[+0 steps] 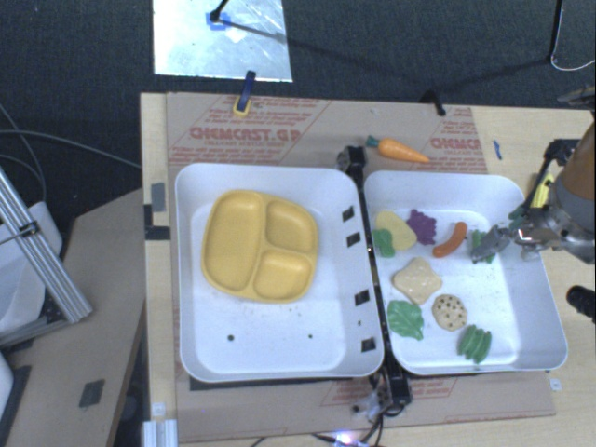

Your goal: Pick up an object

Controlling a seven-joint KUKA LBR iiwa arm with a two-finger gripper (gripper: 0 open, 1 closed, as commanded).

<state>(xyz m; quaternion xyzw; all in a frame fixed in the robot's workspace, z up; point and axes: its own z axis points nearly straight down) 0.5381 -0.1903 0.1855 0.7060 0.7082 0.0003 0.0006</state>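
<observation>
Left white bin, holding a yellow divided plate with three compartments, set toward its upper left; black clips along the seam between the two bins; brown cardboard sheet printed with red lettering beneath both bins; blue-and-yellow clamp at the sheet's top edge; shiny foil square on dark carpet above; aluminium frame at far left.

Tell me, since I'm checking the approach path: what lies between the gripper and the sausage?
In the camera view, only bare white bin floor separates the gripper from the sausage; nothing else lies there.
</observation>
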